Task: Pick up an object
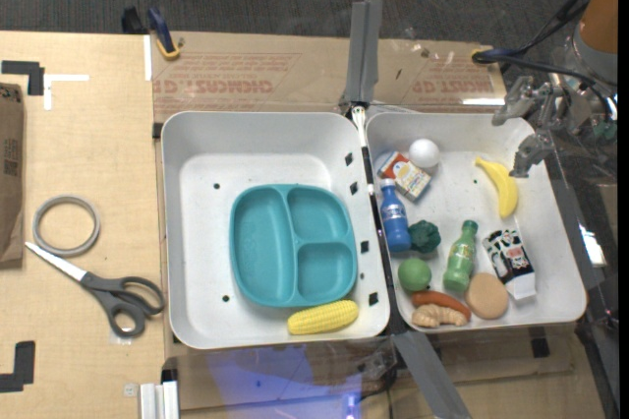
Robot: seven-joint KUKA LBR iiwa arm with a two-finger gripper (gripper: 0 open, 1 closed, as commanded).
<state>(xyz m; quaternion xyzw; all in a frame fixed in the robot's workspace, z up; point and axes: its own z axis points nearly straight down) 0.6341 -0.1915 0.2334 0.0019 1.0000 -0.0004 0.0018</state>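
Along the right bin's (pixel 565 240) near edge lie a hot dog (pixel 439 307) and a bun (pixel 487 297). The banana (pixel 500 184) sits toward the far right corner, just beside my gripper (pixel 529 134), whose state I cannot tell.

Bright, even light; sharp focus

Red print on cardboard sheet (pixel 295 78) behind bins, upside down, unreadable; carton (pixel 408 176) label too small.
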